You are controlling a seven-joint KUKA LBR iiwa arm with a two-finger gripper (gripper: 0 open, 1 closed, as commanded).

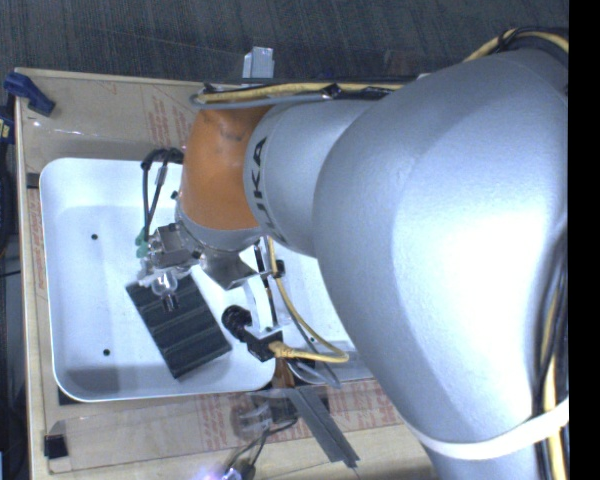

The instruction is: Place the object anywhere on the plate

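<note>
Gripper [177,330] hangs low in the white bin [70,268] beneath the bent arm [400,218]; its opening cannot be told.

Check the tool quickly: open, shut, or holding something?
Tool: cannot be told; it sits low in the white bin, its tip against a dark ribbed slab.

A robotics lab: grey industrial arm [410,238] over a white bin [70,268] on a wooden bench [110,118], loose cabling
</note>
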